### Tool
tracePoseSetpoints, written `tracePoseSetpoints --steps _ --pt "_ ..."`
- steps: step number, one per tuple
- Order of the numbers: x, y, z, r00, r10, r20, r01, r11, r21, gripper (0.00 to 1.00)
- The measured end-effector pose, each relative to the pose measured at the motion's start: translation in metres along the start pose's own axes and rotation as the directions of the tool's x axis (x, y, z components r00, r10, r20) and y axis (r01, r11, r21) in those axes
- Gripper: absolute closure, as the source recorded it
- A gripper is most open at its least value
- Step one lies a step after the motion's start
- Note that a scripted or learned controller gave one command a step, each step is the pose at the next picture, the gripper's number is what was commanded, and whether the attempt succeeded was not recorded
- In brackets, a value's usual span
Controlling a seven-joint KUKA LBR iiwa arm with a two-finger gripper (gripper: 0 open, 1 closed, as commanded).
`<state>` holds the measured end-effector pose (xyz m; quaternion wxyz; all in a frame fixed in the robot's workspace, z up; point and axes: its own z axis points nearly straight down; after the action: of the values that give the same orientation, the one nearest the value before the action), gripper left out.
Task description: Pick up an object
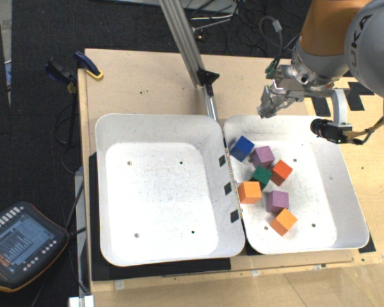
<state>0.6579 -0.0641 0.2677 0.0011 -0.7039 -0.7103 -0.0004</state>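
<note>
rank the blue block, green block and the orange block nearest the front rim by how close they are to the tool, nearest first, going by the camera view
The tool hangs over the right bin's back edge.
1. Blue block, back left of the pile.
2. Green block, middle of the pile.
3. Front orange block, toward the front rim.

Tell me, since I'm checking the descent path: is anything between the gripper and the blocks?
Nothing visible. The gripper hangs over the far rim of the right bin, and the blue block, nearest of the cluster, lies uncovered at the cluster's far end. Neighbours crowd most of the others.
</note>
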Motion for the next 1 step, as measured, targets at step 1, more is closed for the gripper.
tracePoseSetpoints --steps 1 --pt "0.0625 0.0009 0.0011 1.0 0.0 0.0 0.0 1.0 0.0 1.0"
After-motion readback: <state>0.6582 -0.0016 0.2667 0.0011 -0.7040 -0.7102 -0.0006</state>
